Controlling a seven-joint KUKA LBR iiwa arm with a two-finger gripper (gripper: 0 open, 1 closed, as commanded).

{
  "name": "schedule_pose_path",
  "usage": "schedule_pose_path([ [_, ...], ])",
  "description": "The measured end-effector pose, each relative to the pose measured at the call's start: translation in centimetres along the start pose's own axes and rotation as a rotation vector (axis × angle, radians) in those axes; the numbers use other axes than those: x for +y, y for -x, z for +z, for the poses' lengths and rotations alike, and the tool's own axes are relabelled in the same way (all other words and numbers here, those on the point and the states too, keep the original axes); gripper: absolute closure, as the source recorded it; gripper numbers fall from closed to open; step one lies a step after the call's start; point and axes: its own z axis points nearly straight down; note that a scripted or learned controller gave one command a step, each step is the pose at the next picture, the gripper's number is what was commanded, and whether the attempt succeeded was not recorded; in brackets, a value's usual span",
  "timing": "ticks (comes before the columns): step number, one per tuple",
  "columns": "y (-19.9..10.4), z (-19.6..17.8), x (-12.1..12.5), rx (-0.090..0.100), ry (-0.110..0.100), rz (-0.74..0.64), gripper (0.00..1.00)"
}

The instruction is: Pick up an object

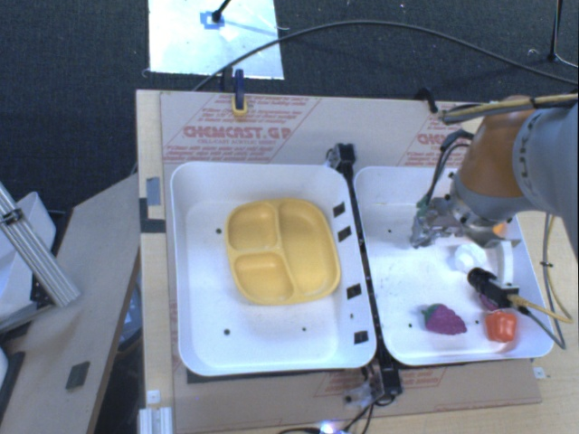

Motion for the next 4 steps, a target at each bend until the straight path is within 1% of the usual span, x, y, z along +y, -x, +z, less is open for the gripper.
schedule_pose_path([
  [1, -0.5, -6.2, -0.1, 0.0, 0.002, -0.003, 1.0],
  [2, -0.7, -11.8, -0.9, 0.0, 0.003, -0.004, 1.0],
  [3, -0.7, -14.5, -0.8, 0.0, 0.002, -0.004, 1.0],
  [4, -6.8, -14.2, -1.6, 0.002, -0.001, -0.008, 1.0],
])
